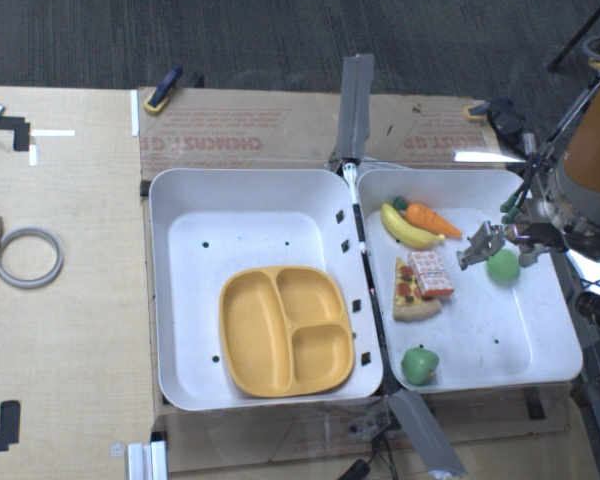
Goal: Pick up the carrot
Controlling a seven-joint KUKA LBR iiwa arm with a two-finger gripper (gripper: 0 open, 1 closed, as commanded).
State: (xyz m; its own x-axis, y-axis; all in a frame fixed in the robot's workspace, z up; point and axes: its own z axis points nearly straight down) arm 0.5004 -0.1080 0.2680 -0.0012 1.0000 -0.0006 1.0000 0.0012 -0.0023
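Jaws state: cannot tell; gripper [492,243] hovers low in right bin [540,368], just beside green ball [502,266]. Carrot [432,218] lies near bin's back, touching banana [408,228]. Approach step; next move calls for shifting left and back to carrot. Arm reaches from right, wrist angled down.

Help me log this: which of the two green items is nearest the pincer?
The green ball, right beside the pincer in the right bin. The green pepper sits far off at the near rim.

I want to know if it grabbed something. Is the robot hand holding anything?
Nothing is held. The gripper hangs open beside the green ball; the carrot lies apart by the banana.
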